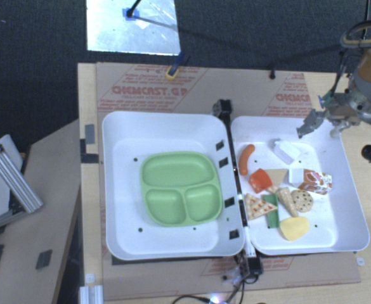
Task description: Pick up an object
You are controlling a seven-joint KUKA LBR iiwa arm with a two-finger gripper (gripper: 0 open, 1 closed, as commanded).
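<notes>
Your grey arm with the orange band comes in at the upper right, and its two-finger end effector hangs over the back edge of the right shallow white bin. You can see two dark fingers spread a little apart with nothing between them, so it grips no object.

The pickable things all sit in that right bin (clustered toward its middle and front). A red-orange sausage-shaped toy lies nearest the divider, tilted. Just below it is a red toy pepper piece, and below that a pizza-slice toy touching a green stick-shaped piece. A round chocolate-chip cookie toy sits beside a tan wedge, with a pale yellow rounded lump at the front. A red-and-white wrapped packet lies at the right of the cluster, and a white flat block lies closest to the end effector, though apart from it.

The left shallow white bin holds a light green three-compartment plastic tray. Both bins rest on a brown printed cardboard sheet over the table.
</notes>
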